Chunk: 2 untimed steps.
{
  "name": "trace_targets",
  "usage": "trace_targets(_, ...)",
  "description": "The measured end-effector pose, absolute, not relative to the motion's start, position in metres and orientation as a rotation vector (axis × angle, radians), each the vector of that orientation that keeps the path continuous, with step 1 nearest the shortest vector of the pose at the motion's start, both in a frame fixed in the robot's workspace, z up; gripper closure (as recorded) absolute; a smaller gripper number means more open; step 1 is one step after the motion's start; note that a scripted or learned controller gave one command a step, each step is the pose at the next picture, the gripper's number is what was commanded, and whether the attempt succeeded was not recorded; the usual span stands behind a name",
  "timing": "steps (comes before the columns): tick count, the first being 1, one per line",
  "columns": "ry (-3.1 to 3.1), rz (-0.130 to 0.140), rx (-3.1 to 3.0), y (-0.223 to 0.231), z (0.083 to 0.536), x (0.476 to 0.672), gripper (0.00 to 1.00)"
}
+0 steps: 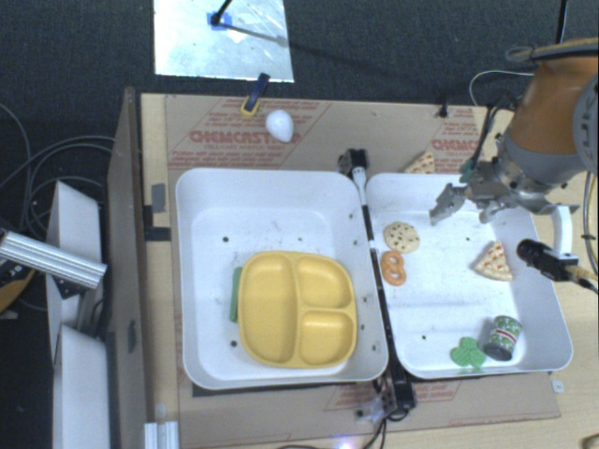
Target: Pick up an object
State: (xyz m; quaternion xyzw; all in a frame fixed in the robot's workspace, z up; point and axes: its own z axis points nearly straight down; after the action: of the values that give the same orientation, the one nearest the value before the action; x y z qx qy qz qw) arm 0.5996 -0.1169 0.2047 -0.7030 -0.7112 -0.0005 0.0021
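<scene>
Left bin [211, 204] and right bin [440, 354] – both white. Divided tray [297, 307] pale yellow, green strip [235, 295] at its left edge. Cookie [401, 236] tan with dark specks. Pretzel [393, 268] orange-brown. Pizza slice [492, 261] yellow-tan. Can [503, 336] green with white label and red marks. Leafy piece [467, 353] bright green. Arm [552, 110] – orange band over grey. Bench board [234, 129] tan with red lettering. White egg [279, 124].

Below my fingers [468, 204], a tan cardboard-topped bench [309, 124] bears two shallow white plastic bins [201, 251] side by side, plus a white egg [280, 124] far off.
</scene>
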Motion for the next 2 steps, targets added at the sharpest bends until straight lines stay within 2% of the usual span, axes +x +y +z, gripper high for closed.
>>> trace_targets(1, -2.214, 0.006, -2.224, -0.171, 0.150, 0.558, 0.00)
trace_targets(2, -2.232, -0.005, -2.224, -0.194, 0.216, 0.588, 0.00)
